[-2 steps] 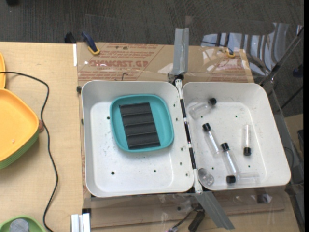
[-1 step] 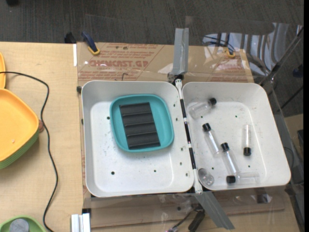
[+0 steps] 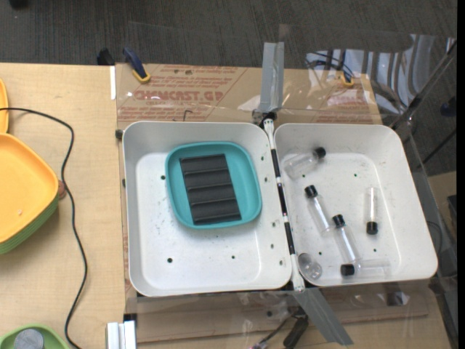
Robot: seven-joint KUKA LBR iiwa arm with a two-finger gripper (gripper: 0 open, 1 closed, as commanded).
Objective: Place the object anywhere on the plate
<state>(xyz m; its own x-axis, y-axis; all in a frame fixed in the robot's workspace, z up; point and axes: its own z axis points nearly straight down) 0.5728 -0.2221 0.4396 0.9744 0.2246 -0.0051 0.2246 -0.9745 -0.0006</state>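
A teal square plate (image 3: 213,184) lies in the left white bin (image 3: 145,231), toward its back. A dark ribbed rectangular pad (image 3: 210,188) covers the plate's middle. Several clear plastic tubes with black caps lie loose in the right white bin (image 3: 407,195). One tube (image 3: 317,211) is near the bin's centre and another tube (image 3: 344,244) lies just in front of it. A third tube (image 3: 371,209) lies to the right. One more capped tube (image 3: 305,162) rests at the back left, and a clear round lid (image 3: 311,269) sits in the front left corner.
Stacked yellow and green plates (image 3: 25,191) sit on the wooden bench at the far left, with a black cable (image 3: 73,217) running past them. Taped cardboard (image 3: 189,93) lies behind the bins, with a clamp (image 3: 136,65) on its back edge.
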